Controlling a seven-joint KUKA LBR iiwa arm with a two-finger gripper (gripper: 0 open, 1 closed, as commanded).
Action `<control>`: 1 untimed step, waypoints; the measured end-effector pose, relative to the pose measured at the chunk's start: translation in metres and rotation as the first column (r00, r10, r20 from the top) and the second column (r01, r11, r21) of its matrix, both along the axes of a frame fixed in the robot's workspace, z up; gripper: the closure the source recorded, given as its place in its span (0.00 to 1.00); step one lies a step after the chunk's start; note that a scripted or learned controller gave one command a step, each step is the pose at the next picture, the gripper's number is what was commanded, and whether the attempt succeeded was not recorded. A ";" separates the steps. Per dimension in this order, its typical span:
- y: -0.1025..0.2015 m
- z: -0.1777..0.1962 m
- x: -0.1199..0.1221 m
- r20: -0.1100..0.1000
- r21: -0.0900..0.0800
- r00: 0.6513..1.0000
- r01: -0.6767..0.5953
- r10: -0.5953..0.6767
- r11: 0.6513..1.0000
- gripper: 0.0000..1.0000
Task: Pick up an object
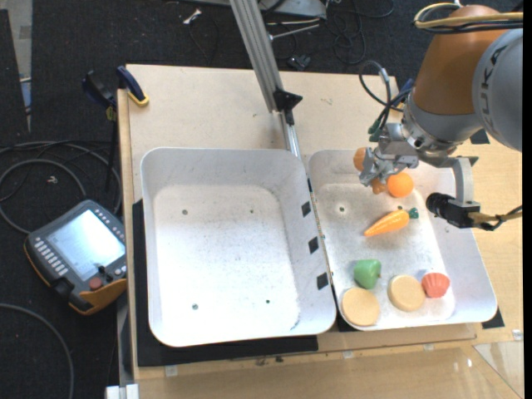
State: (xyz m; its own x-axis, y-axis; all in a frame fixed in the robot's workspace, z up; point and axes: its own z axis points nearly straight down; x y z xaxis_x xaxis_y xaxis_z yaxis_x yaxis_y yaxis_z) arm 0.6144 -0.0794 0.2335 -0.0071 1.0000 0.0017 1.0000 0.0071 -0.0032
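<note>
While the wide shallow white left bin [220,248] lies beside the narrower white right bin [465,285], the grey-and-orange arm [465,73] reaches over the right bin's far edge. Its gripper [379,173] hangs w/ tips near two small orange balls [400,184]; can't tell its state. Orange plastic carrot [387,223] lies mid-bin. Near edge: two tan discs [361,306], green toy veg [366,271], red strawberry-like piece [435,284].

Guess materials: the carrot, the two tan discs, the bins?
Carrot: likely moulded plastic toy, smooth orange body with slight sheen, green stub at the end. Tan discs: matte, flat, uniform colour; plastic or foam, can't tell. Bins: white, thin rounded walls, probably formed plastic; floors scuffed and speckled.
</note>
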 end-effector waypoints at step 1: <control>0.055 -0.008 -0.021 0.000 0.001 1.000 -0.001 0.001 1.000 1.00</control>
State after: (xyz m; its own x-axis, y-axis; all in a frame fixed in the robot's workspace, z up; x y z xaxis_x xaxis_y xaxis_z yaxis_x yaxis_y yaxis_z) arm 0.5935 -0.0242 0.2259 -0.0078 1.0000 0.0025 1.0000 0.0078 -0.0034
